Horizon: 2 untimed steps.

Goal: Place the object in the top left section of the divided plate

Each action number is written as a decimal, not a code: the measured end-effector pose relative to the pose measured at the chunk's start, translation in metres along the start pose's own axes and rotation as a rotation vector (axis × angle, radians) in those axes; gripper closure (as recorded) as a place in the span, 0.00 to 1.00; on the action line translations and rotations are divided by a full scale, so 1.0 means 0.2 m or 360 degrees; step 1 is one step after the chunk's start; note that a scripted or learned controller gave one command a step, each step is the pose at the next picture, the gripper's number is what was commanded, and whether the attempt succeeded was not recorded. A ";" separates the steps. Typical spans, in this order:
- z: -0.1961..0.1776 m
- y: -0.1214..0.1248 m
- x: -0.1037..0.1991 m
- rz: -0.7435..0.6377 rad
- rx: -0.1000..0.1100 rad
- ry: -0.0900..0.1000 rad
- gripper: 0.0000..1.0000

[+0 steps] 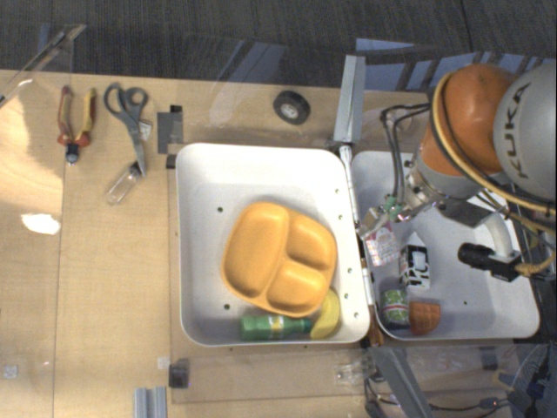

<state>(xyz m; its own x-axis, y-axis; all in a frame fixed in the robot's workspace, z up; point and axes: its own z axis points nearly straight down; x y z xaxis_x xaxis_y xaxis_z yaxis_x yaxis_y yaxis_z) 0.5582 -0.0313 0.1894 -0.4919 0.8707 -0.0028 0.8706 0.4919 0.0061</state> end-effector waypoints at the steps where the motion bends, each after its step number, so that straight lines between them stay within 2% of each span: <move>1: 0.02 0.14 0.37 0.0042 0.0000 0.0002 1.00; 2: 0.02 0.14 0.37 0.0044 0.0000 0.0002 0.00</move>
